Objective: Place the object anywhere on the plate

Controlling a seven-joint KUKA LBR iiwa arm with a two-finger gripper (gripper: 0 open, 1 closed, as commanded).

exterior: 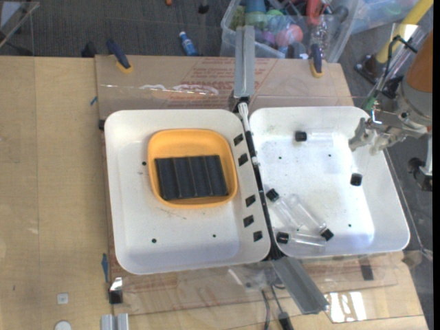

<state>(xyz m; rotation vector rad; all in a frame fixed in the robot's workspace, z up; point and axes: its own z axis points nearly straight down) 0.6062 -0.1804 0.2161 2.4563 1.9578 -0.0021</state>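
Note:
An orange plate [159, 146] sits in the left bin [130, 239]. A black ridged rectangular block [191, 177] lies flat on the plate, covering most of its middle. My gripper [366, 143] hangs over the right rim of the right bin [385, 218], far from the plate and the block. Its fingers look open, with nothing between them.
The right bin holds clear plastic tubes with black caps: two near the front [300, 215] and one at the back [313, 137]. A loose black cap [355, 179] lies below the gripper. A black divider [251, 177] runs between the bins. A tub of toys [295, 12] stands behind.

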